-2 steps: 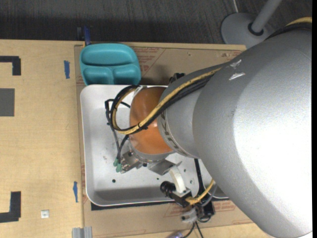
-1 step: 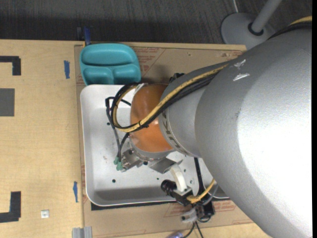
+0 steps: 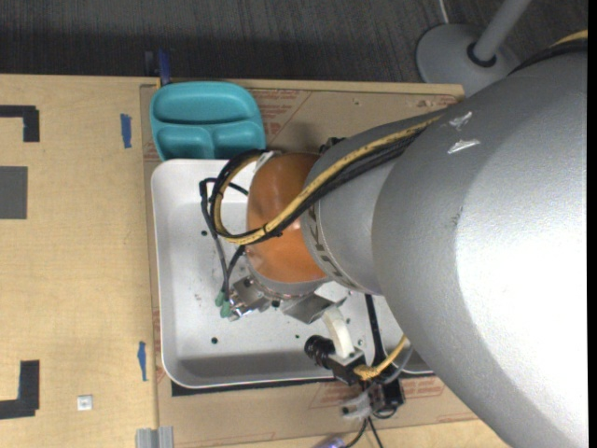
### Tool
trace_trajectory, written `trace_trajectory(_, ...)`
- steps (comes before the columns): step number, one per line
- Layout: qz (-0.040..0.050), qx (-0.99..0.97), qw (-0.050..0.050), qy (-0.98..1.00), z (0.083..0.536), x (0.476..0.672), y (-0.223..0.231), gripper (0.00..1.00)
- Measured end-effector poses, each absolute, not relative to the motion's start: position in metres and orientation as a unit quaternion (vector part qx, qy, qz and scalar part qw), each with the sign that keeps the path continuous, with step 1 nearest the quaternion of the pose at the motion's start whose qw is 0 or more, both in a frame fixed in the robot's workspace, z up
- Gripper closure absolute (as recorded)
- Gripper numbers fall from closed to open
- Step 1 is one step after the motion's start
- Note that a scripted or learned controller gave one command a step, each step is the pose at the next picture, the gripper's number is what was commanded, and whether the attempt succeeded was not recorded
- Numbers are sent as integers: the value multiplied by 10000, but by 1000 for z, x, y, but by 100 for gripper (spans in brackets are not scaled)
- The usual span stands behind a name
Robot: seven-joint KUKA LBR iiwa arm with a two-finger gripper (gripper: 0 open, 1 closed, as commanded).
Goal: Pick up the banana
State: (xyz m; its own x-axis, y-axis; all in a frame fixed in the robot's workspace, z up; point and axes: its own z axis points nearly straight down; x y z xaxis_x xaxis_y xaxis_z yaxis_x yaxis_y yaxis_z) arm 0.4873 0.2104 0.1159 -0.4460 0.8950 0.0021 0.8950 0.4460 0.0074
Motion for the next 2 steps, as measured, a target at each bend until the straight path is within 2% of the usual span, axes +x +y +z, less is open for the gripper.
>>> trace_trajectory(2,48,5272,19,8497,135,488,211,100)
